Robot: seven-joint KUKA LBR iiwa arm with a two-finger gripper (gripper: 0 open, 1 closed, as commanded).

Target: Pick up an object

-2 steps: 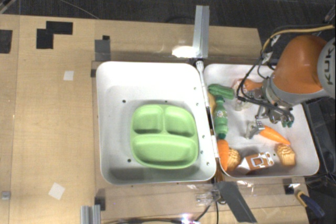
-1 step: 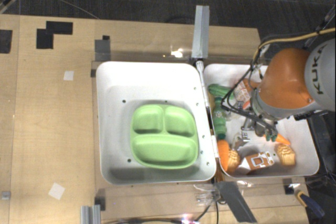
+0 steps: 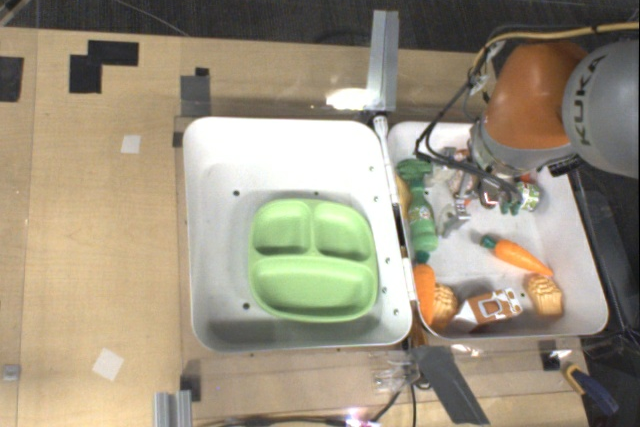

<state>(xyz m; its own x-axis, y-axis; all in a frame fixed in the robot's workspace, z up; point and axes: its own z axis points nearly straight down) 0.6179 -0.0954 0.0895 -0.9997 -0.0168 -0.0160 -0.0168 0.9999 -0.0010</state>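
Pincer (image 3: pixel 461 211) sits low over the upper-left part of the right bin (image 3: pixel 590 300), just right of the green bottle (image 3: pixel 421 207). Can't tell whether it is released or clenched: the wrist hardware and cables cover it from this angle. Nothing visibly grasped.

Left to right:
- Wooden bench (image 3: pixel 90 245), black square marks near the far-left top edge, a couple of pale patches on the surface.
- Left bin (image 3: pixel 205 215): holds one green divided plate (image 3: pixel 312 260), three compartments, lying flat at the middle-low area.
- Metal post (image 3: pixel 385 55) stands upright at the back, over the seam between the bins.
- Right bin, candidate objects all in here:
 - green bottle lying along the left wall, roughly parallel to it, top end toward the back.
 - orange stubby item (image 3: pixel 425 288) below the bottle, against the left wall near the front corner.
 - brown lumpy item (image 3: pixel 444 304) touching the orange one on its right.
 - brown-and-white item (image 3: pixel 496 305) lying along the front wall, between the two brown lumps.
 - carrot (image 3: pixel 515 255), mid-bin, tilted, green end pointing up-left, apart from the pincer.
 - second brown lumpy item (image 3: pixel 545 293) just below the carrot's tip.
 - small green piece (image 3: pixel 530 200) near the wrist, partly hidden, can't identify.
- Arm: orange band (image 3: pixel 530 95) above the wrist, grey link (image 3: pixel 605 105) at the right edge, black cables looping down the left of the wrist.
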